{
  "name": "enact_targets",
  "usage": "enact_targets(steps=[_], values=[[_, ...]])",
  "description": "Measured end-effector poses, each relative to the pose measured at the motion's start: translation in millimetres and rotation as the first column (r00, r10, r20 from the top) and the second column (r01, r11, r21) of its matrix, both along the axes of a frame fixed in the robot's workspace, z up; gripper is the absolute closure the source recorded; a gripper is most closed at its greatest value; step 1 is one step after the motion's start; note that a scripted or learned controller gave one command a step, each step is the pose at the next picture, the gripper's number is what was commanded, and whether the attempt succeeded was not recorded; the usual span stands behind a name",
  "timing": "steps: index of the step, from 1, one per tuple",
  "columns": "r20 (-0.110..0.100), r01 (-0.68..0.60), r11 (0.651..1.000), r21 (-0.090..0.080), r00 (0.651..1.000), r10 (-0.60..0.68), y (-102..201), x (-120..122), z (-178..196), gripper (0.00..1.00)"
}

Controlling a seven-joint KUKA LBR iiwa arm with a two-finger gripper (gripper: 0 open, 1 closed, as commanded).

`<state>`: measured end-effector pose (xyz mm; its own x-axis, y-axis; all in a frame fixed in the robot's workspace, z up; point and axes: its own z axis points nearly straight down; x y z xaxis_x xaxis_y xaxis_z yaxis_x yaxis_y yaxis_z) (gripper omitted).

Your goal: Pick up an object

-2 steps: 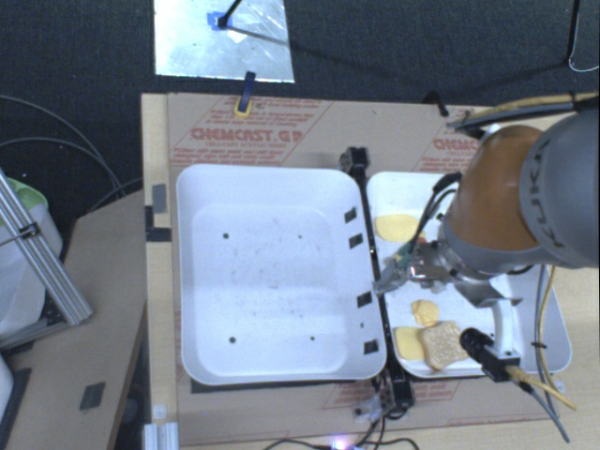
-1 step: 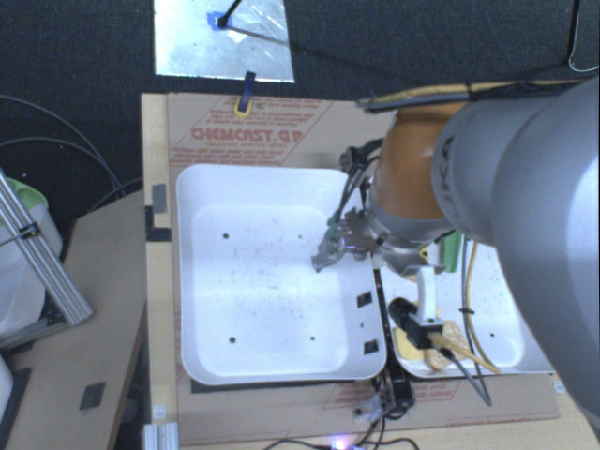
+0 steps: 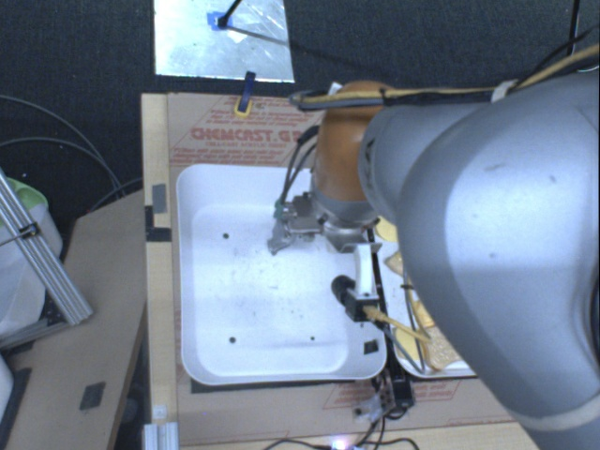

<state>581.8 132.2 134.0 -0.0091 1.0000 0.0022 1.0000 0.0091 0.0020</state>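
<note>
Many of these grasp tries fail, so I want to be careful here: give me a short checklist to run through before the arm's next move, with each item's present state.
1. Gripper is inside the left shallow white plastic bin, low by its floor: ok.
2. A thing sits between the fingers: cannot tell; nothing shows there.
3. A target lies on the visible floor of the left bin: not ok; I see just specks and small dark holes.
4. Right shallow white bin's contents checked: cannot tell; the grey arm with the orange band covers most of it, with tan pieces at its edge.
5. Black cables hanging from the wrist are clear of the bin wall: cannot tell.
</note>
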Motion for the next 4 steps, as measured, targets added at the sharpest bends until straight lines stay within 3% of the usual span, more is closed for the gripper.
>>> enact_targets(steps=[1,2,3,4], values=[[0.018,0.012,1.0,-0.003,1.0,-0.012,-61,43,151,0.0],[-0.008,-0.001,1.0,0.0,1.0,0.001,15,-1,74,0.0],[-0.006,0.001,1.0,-0.001,1.0,-0.001,78,59,-57,0.0],[0.003,0.002,1.0,0.0,1.0,-0.002,91,88,-48,0.0]])
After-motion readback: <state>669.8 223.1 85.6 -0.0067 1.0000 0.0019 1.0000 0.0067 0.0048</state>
